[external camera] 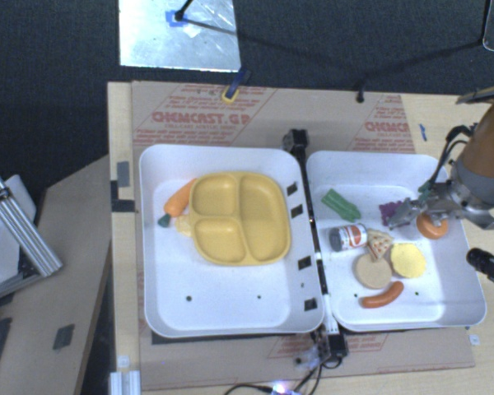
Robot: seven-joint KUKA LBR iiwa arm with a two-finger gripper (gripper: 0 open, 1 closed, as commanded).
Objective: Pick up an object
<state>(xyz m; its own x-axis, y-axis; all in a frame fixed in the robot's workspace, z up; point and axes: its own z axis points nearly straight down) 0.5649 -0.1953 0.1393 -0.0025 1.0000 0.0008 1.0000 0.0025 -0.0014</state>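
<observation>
Probably robotics lab: bench (123, 245) with cardboard sheet (202, 115), two white bins (230, 319), toy food, cables.

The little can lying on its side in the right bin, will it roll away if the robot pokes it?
Probably yes. The can lies on its side, so its round body could roll on the smooth right bin. It might not go far: the pizza slice sits right beside it. It looks like a small toy, so probably light.

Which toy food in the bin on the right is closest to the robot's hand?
The purple piece, right beside the hand. The green one, can and sausage lie farther off.
</observation>
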